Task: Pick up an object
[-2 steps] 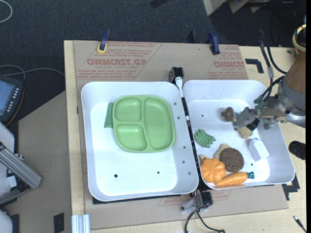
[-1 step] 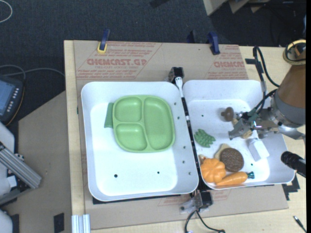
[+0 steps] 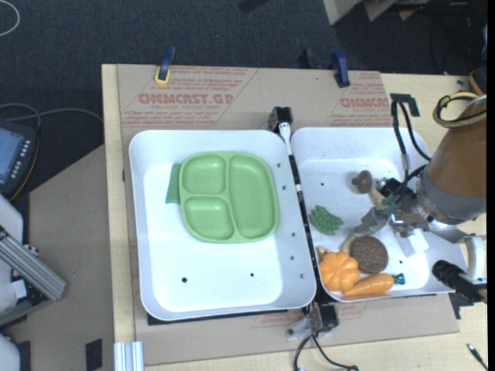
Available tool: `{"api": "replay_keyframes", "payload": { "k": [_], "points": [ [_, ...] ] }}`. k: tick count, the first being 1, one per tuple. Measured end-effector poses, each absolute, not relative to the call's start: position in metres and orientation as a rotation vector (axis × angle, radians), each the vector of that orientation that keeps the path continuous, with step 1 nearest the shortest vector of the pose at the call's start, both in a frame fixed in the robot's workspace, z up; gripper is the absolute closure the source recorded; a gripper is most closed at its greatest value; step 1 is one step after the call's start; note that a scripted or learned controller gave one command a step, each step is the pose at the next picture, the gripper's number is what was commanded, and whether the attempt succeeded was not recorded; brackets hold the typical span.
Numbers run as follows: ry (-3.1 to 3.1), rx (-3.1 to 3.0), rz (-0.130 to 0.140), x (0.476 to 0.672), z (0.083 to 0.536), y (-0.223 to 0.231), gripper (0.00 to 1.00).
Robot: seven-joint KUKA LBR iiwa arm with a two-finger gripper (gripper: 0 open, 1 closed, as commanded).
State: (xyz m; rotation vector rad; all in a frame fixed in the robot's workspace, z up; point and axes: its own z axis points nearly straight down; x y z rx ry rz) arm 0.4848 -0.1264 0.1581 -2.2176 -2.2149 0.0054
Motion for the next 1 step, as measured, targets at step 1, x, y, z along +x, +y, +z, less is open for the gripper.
{"api": "replay_keyframes", "payload": {
  "k": [1],
  "points": [
    [-2.216, -2.218, 0.004, 0.4918, 0.1103, -0.1289, 0.0]
  ]
}}
